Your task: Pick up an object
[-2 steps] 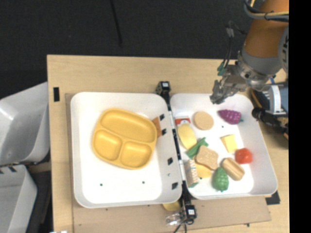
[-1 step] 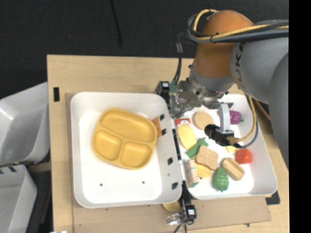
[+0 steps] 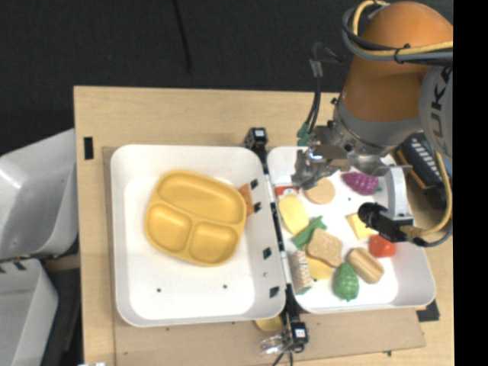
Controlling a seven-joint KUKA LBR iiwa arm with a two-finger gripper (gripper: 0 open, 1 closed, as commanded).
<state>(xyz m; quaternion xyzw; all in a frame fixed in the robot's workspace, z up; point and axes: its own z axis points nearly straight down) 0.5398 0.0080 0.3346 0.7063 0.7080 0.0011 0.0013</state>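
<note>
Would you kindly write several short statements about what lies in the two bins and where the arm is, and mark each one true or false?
1. The yellow divided tray lies in the left bin. True.
2. The purple grapes sit in the left bin. False: they are in the right bin, near its far side.
3. The arm hangs over the right bin. True.
4. The green toy lies at the far edge of the right bin. False: it is near that bin's front edge, beside the hot dog bun.
5. The yellow tray is divided into three compartments. True.
</note>
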